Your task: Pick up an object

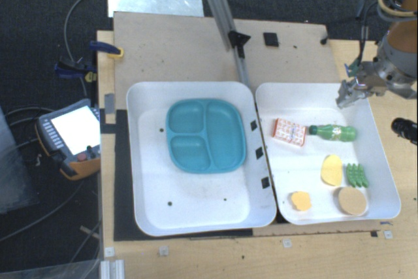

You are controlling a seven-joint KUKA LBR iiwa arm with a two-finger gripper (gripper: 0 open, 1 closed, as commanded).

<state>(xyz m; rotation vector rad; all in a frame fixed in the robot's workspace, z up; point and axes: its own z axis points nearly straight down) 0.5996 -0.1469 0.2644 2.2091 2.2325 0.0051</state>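
In the right bin, nearest the camera, lie a small orange piece and a round tan piece. Behind them are a yellow piece and a green ridged item. Further back lie a red-and-white packet and a green bottle on its side. The gripper hangs above the far right corner, holding nothing; how wide it stands I cannot tell. The left bin carries a blue divided plate.

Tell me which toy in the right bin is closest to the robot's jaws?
The green bottle, lying on its side just below the gripper. The red-patterned box, yellow pieces and tan round piece lie farther away.
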